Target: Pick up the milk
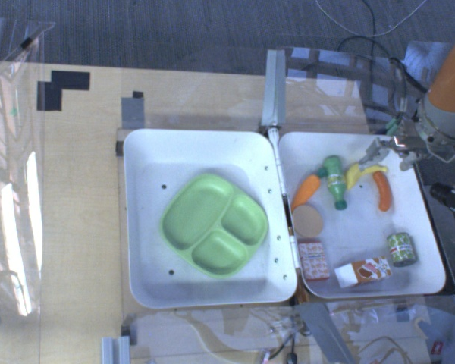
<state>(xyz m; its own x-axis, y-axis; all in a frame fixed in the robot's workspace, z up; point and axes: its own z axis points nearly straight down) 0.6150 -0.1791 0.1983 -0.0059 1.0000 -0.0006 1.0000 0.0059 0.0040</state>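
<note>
Step in hand: approach; the milk is not yet grasped, by my reading.
Milk: the carton (364,271), white with an orange-brown printed body, lies on its side near the front edge of the right bin (432,279), between the small red-and-white box (313,259) and the green can (400,249), touching neither.
Tool: the tool (381,152) sits over the far right corner of the right bin, above the yellow banana (362,174) and well apart from the milk. Nothing is seen between its fingers; how far open it is, I cannot tell at this size.
Arm: the arm (449,89) enters over the bin's right edge.
Next move calls for: travel toward the bin's front edge, then a descent square across the carton's narrow sides.
Hazard: the can and box stand near; a skewed descent could nudge them.
Left bin: holds a green divided plate (214,224).
</note>
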